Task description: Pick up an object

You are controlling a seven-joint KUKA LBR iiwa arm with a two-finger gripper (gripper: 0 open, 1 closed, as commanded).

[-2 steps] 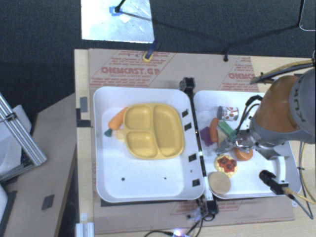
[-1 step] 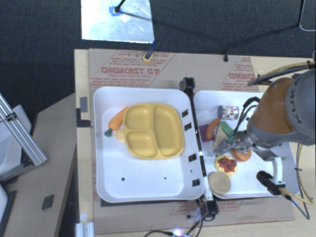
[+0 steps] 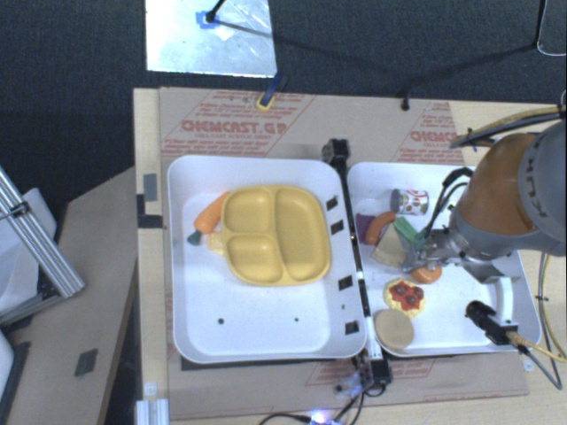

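Nearest the camera, in the right bin [image 3: 454,324], a tan round disc [image 3: 393,329] lies by the front left corner, with a small toy pizza [image 3: 406,297] just beyond it. Past the pizza, the gripper [image 3: 418,259] sits low over a cluster of toys. It is just above an orange round piece [image 3: 428,274] and close beside a tan wedge [image 3: 387,251] and a green piece [image 3: 407,233]. Whether the gripper is spread or pressed together cannot be told, and nothing can be seen held in it. Farther back lie a purple and orange toy [image 3: 376,226] and a small can [image 3: 410,202] on its side. In the left bin [image 3: 190,326] a yellow divided plate [image 3: 270,235] rests with a toy carrot [image 3: 209,213] touching its left edge. Beyond both bins lie a printed cardboard sheet [image 3: 235,127] and, farthest, a shiny foil sheet [image 3: 177,25].
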